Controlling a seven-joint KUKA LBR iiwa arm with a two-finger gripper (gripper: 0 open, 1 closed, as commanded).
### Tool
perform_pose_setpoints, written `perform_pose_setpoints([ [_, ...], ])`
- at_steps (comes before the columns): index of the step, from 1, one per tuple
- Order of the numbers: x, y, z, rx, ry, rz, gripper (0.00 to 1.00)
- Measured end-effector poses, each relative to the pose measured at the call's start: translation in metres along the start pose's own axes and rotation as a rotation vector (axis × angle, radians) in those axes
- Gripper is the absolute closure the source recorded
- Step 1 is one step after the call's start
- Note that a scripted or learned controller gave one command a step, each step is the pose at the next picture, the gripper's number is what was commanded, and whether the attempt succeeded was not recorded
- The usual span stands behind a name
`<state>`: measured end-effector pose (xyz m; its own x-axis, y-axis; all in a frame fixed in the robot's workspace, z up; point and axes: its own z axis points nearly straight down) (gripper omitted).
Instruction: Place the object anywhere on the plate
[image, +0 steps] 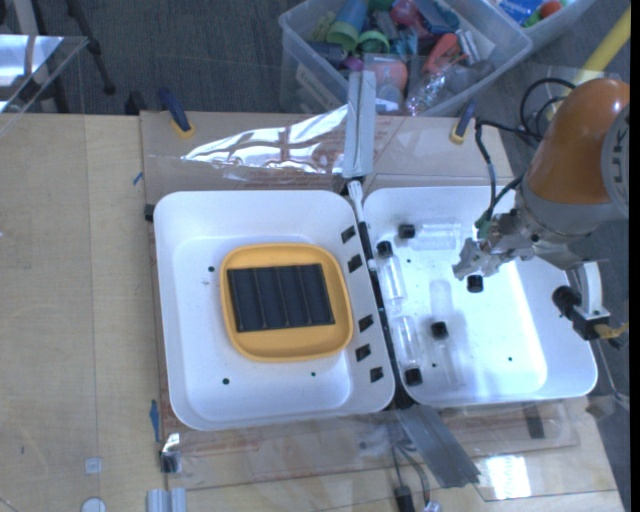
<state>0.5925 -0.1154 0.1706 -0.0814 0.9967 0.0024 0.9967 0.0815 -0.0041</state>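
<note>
Arm: the grey arm (575, 150) with its orange band reached in from the right and hung over the upper right part of the right bin.
Gripper: the gripper (474, 272) pointed down and to the left over the right bin (560, 370), near the bin's middle.
Gripper state: could not tell. The tips were small and dark against the white floor, and no object showed between them.
Right bin: white and shallow, brightly lit. Several clear plastic pieces lay in its left half.
Clear pieces: one clear tube (391, 280) lay along the divider, one clear tube (431, 236) lay near the top wall, and another clear piece (440, 300) lay below and to the left of the gripper. Their outlines were faint and hard to separate.
Dark caps: small black bits (438, 329) sat among the clear pieces, well apart from each other.
Plate: the yellow plate (286, 301) sat in the middle of the left bin (190, 300). It carried a dark ribbed centre panel.
Object position: the clear pieces lay in the right bin, apart from the plate. Nothing loose rested on the plate.
Divider: a row of black clips (362, 300) ran along the seam between the two bins.
Background: a tub of coloured toys (400, 40) stood behind the bins.
</note>
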Motion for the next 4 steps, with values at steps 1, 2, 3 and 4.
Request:
perform_pose_setpoints([
  [1, 0.043, 0.054, -0.053, -0.006, -0.003, -0.113, 1.00],
  [2, 0.125, 0.040, -0.014, -0.001, -0.001, -0.362, 1.00],
  [3, 0.172, -0.005, -0.013, -0.002, -0.002, -0.390, 1.00],
  [4, 0.171, -0.005, -0.013, -0.002, -0.002, -0.388, 0.00],
])
